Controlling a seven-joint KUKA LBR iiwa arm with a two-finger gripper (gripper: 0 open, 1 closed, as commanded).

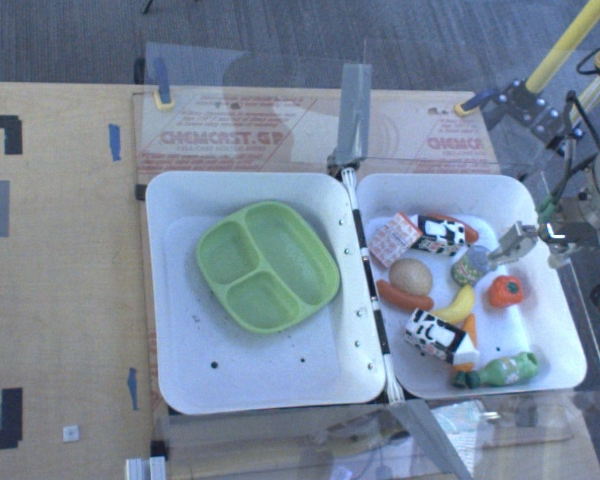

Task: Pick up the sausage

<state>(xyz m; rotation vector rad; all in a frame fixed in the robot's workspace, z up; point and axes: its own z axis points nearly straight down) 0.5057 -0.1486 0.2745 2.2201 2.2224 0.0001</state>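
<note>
Sausage (404,296) lies in the right bin (565,313) beside the egg (411,273); end effector (507,245) reaches in from the right, grip state unclear.

Green plate (268,265) in left bin (170,298)

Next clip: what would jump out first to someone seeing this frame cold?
The big green divided plate lying alone in the left bin draws the eye first. Next comes the jumble in the right bin: a red sausage just below a brown egg, a tomato, a banana and a green bottle. The gripper hangs over that bin's upper right part, away from the sausage.
</note>
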